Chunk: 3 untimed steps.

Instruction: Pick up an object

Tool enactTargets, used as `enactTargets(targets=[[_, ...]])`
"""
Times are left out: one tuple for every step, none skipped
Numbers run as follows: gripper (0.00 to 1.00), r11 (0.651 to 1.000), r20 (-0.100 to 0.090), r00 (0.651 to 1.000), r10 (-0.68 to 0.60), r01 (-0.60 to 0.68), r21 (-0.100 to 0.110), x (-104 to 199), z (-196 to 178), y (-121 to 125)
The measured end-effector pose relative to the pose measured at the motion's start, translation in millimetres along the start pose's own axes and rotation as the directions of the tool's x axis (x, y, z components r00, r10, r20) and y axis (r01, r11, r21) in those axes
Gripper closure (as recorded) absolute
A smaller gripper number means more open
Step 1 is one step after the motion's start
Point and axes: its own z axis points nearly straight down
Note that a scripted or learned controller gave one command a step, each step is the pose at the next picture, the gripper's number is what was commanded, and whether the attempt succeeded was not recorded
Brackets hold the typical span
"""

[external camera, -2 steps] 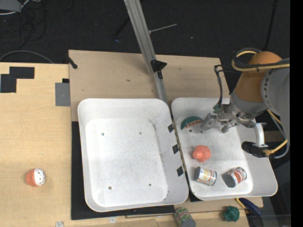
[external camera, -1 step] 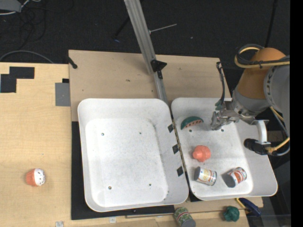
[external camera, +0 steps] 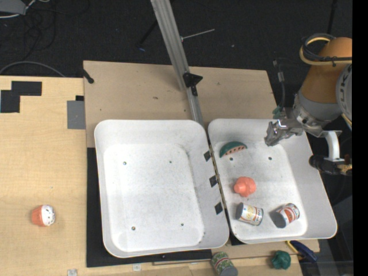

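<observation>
The right bin (external camera: 313,203) holds a watermelon-slice toy (external camera: 233,149) near its far left, a red-orange lump (external camera: 245,186) in the middle, and two small cans (external camera: 250,214) (external camera: 286,214) near the front. My gripper (external camera: 276,132) hangs over the bin's far right part, to the right of the watermelon slice and apart from every object. Nothing shows between its fingers.
The left bin (external camera: 115,154) lies beside the right one. A metal rail (external camera: 175,45) slants down to the bins' shared far corner. An orange ball (external camera: 43,215) rests on the wooden bench at left. A green object (external camera: 281,260) and a can (external camera: 221,263) lie in front of the bins.
</observation>
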Motion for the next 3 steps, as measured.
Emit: enactTargets(targets=[[1.00, 1.000, 0.000, 1.000, -0.001, 0.001, 0.001, -1.3, -40.7, 0.9], [1.00, 1.000, -0.004, 1.000, -0.004, 0.004, 0.008, 46.9, -35.1, -6.6], [1.00, 1.000, -0.003, 1.000, -0.005, 0.005, 0.005, 98.3, -38.5, 3.0]])
